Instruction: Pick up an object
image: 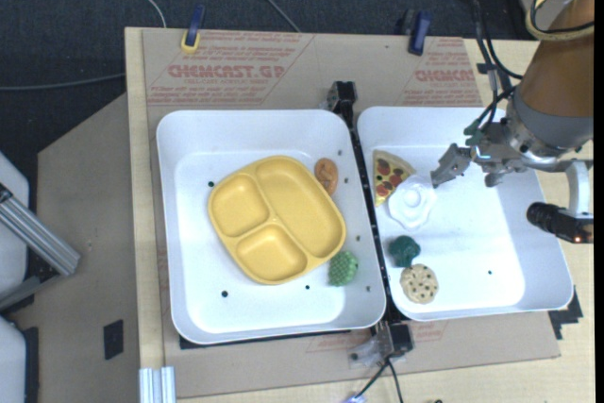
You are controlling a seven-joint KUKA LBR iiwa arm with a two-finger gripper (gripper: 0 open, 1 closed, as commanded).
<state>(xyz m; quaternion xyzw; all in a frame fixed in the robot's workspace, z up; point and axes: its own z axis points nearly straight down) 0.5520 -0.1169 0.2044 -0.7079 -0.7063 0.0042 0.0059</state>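
The right bin [528,269] holds a pizza slice [389,173], a white blob-shaped piece [411,205], a dark green piece [404,250] and a chocolate-chip cookie [418,283]. My gripper [468,173] hangs over the upper middle of this bin, just right of the pizza slice and above the white piece. It is open, and nothing sits between its fingers. One fingertip [444,173] points toward the white piece.
The left bin [179,203] carries a yellow divided plate [276,218], a small brown item [326,173] at the plate's upper right and a green broccoli piece [343,269] at its lower right. A black divider [363,203] runs between the bins.
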